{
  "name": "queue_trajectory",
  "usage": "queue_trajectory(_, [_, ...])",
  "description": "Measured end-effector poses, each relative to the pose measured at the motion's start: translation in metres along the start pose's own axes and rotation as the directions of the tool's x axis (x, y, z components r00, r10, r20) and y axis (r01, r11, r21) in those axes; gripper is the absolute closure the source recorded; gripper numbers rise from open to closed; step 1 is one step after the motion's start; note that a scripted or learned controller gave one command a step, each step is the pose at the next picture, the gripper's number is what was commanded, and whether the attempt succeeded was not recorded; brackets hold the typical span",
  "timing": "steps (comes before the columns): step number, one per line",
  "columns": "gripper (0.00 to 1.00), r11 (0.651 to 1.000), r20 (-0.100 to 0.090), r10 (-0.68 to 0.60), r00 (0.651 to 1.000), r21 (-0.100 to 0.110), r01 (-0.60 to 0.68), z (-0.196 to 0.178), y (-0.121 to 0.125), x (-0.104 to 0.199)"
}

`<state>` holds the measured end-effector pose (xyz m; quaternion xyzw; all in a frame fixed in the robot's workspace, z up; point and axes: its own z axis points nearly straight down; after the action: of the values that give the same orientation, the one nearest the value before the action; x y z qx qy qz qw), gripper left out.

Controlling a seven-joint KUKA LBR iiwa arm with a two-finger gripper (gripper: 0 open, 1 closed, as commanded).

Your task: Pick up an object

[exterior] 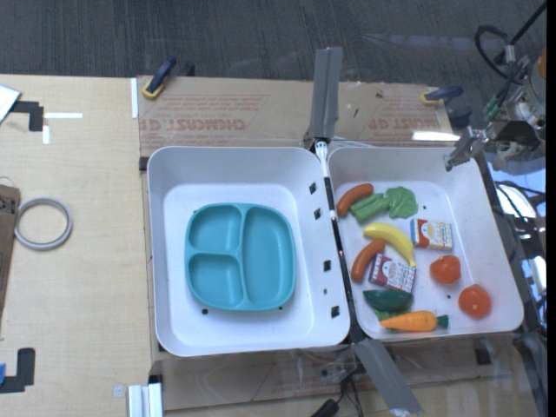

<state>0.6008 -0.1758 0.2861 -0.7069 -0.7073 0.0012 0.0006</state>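
I am hovering with my gripper [465, 148] over the far right corner of the right bin [499, 233], above its rim; I cannot tell how it is set. The toy food is lying well apart from me: banana [390, 238], two sausages, two tomatoes [446, 269], a carrot [411, 321]. They are crowding together, so I am risking a nudge of a neighbour, or a round tomato rolling away as I descend.

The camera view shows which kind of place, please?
Probably a robotics lab bench, not a kitchen: two white bins stand side by side, toy food such as a banana lies in one, and the gripper with loose cables waits at the right.
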Motion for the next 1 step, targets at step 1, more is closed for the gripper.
queue_trajectory(1, [0.0, 0.876, 0.0, -0.483, 0.876, -0.002, 0.483, 0.0763, -0.0561, 0.0438])
